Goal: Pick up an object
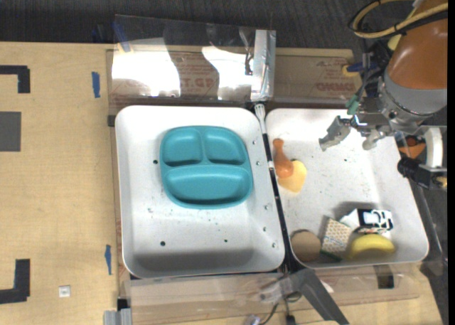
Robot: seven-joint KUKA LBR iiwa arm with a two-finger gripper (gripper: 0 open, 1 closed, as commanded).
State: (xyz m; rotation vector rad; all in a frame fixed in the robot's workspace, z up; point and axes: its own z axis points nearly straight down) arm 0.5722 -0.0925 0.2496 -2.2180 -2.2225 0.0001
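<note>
My gripper [352, 135] hangs over the back of the right bin [405, 195], its two grey fingers spread apart and open with nothing between them. Below and to its left, against the bin's left wall, lies an orange and yellow toy [288, 171]. Near the bin's front edge sit a brown round object [306, 244], a speckled block [334, 237], a yellow rounded object [371, 245] and a small black and white item [372, 219]. All of these lie apart from the gripper.
The left bin [135, 195] holds a teal divided plate [206, 166]. A clear plastic sheet and cardboard wall [213, 67] stand behind both bins. Yellow cables [384, 14] loop above the arm at the top right.
</note>
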